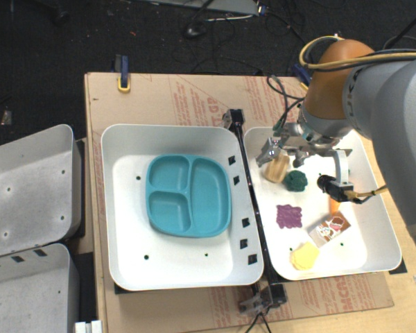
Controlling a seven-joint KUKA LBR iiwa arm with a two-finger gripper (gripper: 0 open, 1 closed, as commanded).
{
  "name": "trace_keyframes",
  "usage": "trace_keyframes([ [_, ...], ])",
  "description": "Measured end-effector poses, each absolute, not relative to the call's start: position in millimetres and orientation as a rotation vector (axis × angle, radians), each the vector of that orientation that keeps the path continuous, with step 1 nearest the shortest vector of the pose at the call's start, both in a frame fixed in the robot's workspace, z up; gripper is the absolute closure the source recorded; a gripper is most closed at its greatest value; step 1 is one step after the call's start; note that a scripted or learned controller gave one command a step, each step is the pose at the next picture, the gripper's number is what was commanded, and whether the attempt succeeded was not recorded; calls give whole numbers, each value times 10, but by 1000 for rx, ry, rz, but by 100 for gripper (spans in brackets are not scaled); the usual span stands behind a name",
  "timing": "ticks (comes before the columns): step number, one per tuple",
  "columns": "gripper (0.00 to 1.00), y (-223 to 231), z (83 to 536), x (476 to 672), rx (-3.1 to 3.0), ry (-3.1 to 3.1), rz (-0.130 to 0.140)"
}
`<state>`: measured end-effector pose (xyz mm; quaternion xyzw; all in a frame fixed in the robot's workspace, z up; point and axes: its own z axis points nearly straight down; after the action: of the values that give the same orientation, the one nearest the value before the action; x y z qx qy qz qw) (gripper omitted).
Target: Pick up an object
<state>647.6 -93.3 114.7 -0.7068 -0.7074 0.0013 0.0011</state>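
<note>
in the lower right of the frame, nearest to us, we see the right bin, and its small things lie loose and apart from each other: a yellow piece at the low edge, a small brown and white packet just up and right of it, a flat purple piece in the middle, an orange piece more to the right, and a dark green ball above the purple one. we think they are scattered like this so that a program can try any of them. in the middle of the frame the left bin carries a teal divided plate, lying flat, well apart from the arm. further up, in the upper part of the right bin, the gripper hangs low over a tan object. this object seems the likely target; it is just left of the green ball and near the wall between the bins. its long axis runs from lower left to upper right, the upper end pointing under the gripper. whether the gripper is released or clenched we cannot tell, and we cannot say it has the object.
</note>
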Motion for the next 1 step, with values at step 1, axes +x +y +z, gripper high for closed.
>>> trace_keyframes([
  [1, 0, -928, 912, 6475, -2221, -2221, 3],
])
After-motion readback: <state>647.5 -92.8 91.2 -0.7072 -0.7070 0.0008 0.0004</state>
